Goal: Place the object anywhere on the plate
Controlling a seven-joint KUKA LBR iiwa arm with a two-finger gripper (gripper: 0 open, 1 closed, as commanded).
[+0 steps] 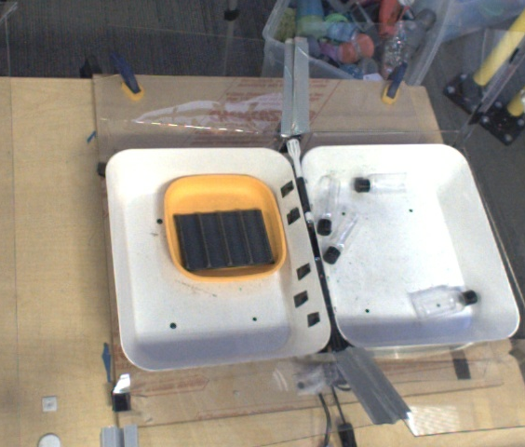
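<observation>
**Vials in the right bin, plate in the left bin**

You see two white bins side by side on the desk (30, 250). In the left bin (132, 305) lies one orange plate (177, 194), and on it rests one dark ribbed block (223, 238) with its long axis going left to right, a little tilted.

In the right bin (383, 277) you can count four small clear vials with black caps. One vial (379, 183) lies near the far wall, its long axis left to right, cap pointing left. One vial (441, 300) lies near the front right corner, also about left to right, cap pointing right. Two vials (335, 238) lie close together just beside the divider, both slanted, with their caps toward the near left; whether they touch, you cannot tell.

The plate and the vials are well apart, in different bins. Beyond the desk stands one clear box (356, 17) full of colourful things.
</observation>
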